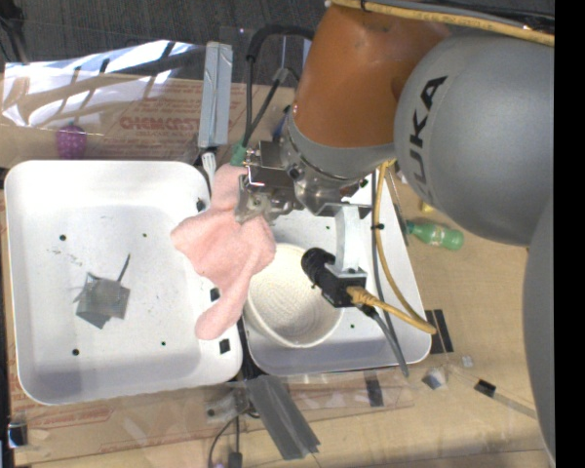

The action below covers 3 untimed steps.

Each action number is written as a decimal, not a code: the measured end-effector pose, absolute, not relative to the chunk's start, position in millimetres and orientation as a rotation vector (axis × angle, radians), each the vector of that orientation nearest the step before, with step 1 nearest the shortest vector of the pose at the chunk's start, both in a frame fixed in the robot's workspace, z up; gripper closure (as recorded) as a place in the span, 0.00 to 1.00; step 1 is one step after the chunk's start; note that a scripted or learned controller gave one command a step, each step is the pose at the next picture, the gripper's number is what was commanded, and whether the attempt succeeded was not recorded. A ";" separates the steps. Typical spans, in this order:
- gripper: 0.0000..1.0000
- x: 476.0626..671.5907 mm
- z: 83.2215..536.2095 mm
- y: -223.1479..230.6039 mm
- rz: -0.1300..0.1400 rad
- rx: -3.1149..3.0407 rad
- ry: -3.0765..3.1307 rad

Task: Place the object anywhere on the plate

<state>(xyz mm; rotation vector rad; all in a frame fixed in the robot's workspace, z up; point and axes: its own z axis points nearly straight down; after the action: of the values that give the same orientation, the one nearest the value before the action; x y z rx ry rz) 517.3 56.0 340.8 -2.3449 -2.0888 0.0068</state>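
Note:
A pink cloth [229,252] hangs bunched from my gripper [249,203], whose fingers are shut on the cloth's upper end. The cloth droops over the shared wall between the two bins, and its lower tip reaches the left bin's right rim. A white round plate [285,315] lies in the right bin [390,354], just right of the hanging cloth and partly under it. The arm's orange band and grey body cover much of the right bin.
The left bin [39,261] holds a flat grey patch [102,298]. A black connector with a yellow cable [330,276] hangs over the plate's right side. A green object [435,234] lies right of the bins, and a purple object [71,142] behind the left bin.

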 end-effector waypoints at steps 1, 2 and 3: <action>1.00 492.3 287.1 125.8 0.015 -2.600 -1.761; 1.00 475.6 242.9 219.2 0.017 -2.585 -1.785; 1.00 491.7 248.4 167.3 0.018 -2.404 -2.017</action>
<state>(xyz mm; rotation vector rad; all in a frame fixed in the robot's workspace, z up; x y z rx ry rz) 491.7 167.3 248.4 -2.4037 -2.0166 0.0176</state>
